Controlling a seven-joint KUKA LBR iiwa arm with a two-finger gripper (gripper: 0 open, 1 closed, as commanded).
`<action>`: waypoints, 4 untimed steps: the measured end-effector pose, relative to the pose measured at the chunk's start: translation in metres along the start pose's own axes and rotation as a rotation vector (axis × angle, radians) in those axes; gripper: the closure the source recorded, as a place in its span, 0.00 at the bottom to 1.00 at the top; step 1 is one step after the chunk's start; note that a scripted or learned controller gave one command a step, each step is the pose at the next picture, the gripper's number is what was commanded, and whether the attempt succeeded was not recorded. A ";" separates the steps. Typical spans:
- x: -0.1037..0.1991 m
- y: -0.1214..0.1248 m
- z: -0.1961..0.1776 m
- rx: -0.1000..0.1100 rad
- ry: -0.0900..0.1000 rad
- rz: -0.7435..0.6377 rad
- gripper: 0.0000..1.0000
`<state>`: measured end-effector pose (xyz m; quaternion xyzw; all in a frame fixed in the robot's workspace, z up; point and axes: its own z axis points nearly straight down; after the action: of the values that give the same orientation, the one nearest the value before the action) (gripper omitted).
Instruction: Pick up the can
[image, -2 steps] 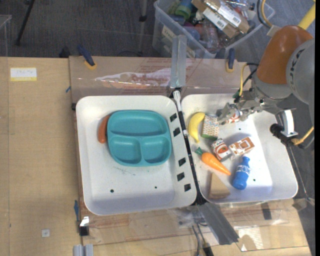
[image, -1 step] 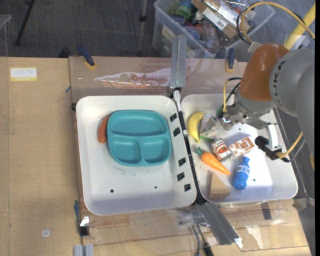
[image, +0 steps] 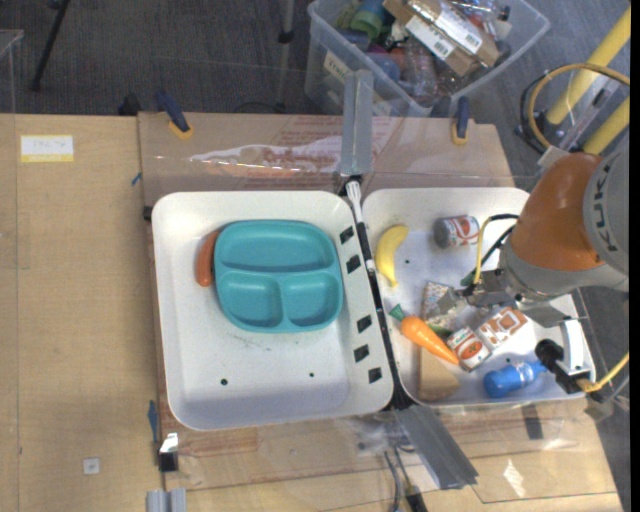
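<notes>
Lying on its side, the can (image: 457, 231) shows plainly; the tool (image: 478, 297) blurs into clutter, its state unclear.

Shiny metal can (image: 457, 231); wooden bench (image: 70, 300).

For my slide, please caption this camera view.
Gripper low in the right bin, can lying apart behind it.

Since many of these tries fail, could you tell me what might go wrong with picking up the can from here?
1. The pincer sits low amid the cartons and carrot, apart from the can, so it may grab the wrong thing.
2. The can lies on its side and may roll away.
</notes>
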<state>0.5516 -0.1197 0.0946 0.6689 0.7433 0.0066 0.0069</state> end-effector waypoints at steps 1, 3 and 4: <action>-0.001 0.088 -0.001 -0.004 -0.004 0.016 0.00; -0.003 0.116 -0.018 0.019 0.001 0.062 0.00; 0.022 0.026 0.001 0.019 0.001 0.024 0.00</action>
<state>0.5748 -0.0949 0.0945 0.6779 0.7351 0.0003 0.0001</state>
